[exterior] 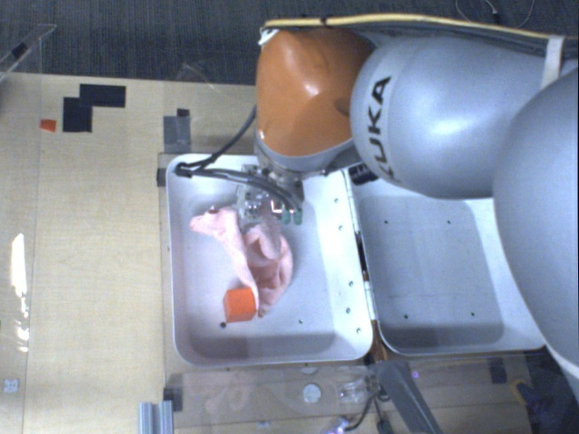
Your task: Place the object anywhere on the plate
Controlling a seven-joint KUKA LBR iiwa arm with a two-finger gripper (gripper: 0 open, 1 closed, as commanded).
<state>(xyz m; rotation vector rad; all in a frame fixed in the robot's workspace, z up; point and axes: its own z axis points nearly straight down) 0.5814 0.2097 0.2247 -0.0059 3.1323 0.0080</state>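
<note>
Two white bins sit side by side on the counter (90,269). In the left bin (194,333), lower centre of the frame, an orange block (240,306) touches a crumpled pink cloth (258,251) running diagonally up-left. The gripper (270,202) hangs just above the cloth's upper end; its opening cannot be made out. The arm (434,116) reaches in from the right.

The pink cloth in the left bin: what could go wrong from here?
1. The gripper sits over the top of the pink cloth; a limp cloth may slip or only partly lift.
2. The orange block touches the cloth's lower end and could be dragged along.
3. I cannot see a plate, so the placement target is uncertain.
</note>
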